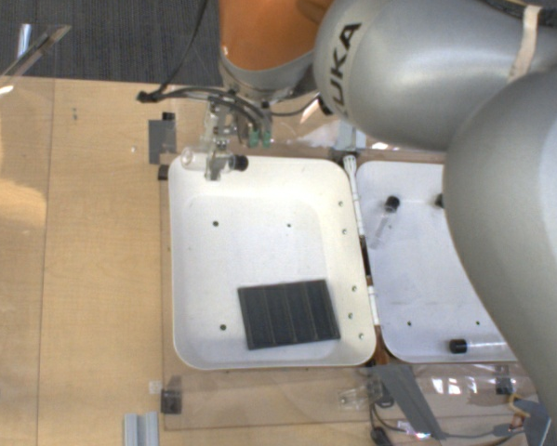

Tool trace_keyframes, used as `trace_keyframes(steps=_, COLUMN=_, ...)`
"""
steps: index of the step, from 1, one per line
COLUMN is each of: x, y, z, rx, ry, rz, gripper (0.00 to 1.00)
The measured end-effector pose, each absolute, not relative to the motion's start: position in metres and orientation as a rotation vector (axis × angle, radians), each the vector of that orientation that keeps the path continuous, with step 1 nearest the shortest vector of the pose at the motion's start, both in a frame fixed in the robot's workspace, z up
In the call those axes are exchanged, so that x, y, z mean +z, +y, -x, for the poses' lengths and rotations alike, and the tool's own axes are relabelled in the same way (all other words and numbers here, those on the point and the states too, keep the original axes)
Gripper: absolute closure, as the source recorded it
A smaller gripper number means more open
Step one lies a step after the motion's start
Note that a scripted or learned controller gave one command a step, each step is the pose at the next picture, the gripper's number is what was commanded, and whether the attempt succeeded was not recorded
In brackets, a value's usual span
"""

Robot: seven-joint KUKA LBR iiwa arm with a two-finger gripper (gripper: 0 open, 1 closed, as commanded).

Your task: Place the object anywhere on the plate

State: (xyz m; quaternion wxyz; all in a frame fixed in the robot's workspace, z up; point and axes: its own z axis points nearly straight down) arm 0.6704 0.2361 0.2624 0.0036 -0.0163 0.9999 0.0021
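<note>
Gripper [224, 151]: hanging over the far left corner of the left bin [180, 249], just inside its rim; whether it is apart, together or clamped on anything cannot be told.
Object: I cannot tell which item it is; a small dark piece [239, 163] is lying just beside the gripper's tip, and nothing is visibly being carried.
Plate [287, 312]: a dark ribbed slab lying flat near the bin's near edge, well apart from the gripper.
Bearing: the plate is sitting down the view and a little right of the gripper.
Long axis: running left to right, slightly tilted.
Right bin [417, 277]: holding two small black bits [391, 203] [457, 346].
Judgement: any carry is likely crossing the left bin diagonally.
</note>
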Motion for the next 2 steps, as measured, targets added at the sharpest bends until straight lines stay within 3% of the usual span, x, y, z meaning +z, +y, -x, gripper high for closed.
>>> trace_keyframes(steps=1, x=0.305, y=0.236, z=-0.67, rx=0.007, ry=3.111, rz=-0.383, gripper=1.0)
trace_keyframes(steps=2, x=0.308, y=0.236, z=-0.643, rx=0.004, ry=3.067, rz=-0.664, gripper=1.0)
